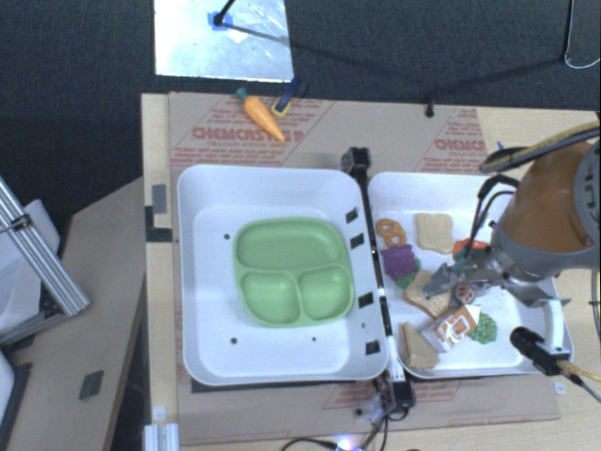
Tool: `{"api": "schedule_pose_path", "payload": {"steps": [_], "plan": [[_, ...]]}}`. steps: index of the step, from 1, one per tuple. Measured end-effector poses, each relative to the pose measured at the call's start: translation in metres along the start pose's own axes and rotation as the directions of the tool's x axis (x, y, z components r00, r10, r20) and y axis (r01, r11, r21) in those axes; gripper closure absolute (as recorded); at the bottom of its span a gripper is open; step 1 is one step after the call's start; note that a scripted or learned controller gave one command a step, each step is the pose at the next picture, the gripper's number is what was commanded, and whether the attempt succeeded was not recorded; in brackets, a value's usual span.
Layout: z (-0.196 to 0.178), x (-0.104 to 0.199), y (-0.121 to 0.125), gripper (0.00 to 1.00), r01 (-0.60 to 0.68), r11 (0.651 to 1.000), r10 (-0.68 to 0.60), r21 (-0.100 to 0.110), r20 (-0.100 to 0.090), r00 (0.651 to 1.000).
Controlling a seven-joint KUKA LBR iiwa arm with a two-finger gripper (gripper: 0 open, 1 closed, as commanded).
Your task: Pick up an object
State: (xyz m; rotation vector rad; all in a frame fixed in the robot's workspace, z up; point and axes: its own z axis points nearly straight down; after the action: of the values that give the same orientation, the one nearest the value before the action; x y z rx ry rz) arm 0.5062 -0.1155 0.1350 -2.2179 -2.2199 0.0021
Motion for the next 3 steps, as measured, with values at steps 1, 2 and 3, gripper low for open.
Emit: {"api": "schedule_pose_path", "payload": {"steps": [1, 2, 3], "plan": [[0.050, 0.001, 0.001, 0.00, -0.001, 1.000, 0.001, -0.004, -0.001, 1.000], [0.036, 0.000, 0.004, 1.00, 0.001, 1.000, -0.001, -0.012, 0.002, 1.000], [-0.007, -0.001, 0.003, 1.00, 0.003, 1.000, -0.003, -0.009, 0.003, 1.000]]}}
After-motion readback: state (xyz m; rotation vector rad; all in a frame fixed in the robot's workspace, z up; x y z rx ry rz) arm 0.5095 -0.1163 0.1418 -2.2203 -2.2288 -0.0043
